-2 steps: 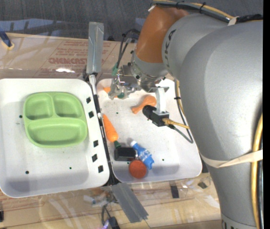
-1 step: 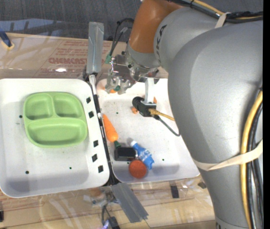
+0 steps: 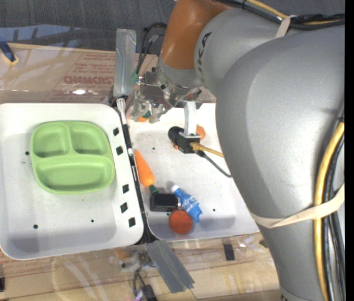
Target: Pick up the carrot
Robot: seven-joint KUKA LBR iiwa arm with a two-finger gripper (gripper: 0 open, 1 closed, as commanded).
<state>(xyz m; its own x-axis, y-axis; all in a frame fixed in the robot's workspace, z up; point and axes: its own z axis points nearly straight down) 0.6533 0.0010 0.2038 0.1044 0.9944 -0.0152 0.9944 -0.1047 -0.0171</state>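
Two shallow white plastic bins (image 3: 14, 231) sat side by side; the left held a green divided plate (image 3: 72, 154). The slim orange carrot (image 3: 143, 170) lay against the right bin's left wall, so the gripper (image 3: 145, 108), jaw state unreadable, probably needed to descend along its length, clear of the small black block (image 3: 163, 201).

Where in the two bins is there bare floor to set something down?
Left bin: bare floor around the green divided plate, widest along the near edge. Right bin: a patch between the carrot and the black cable. Crowded: near corner, with black block, blue bottle, red ball.
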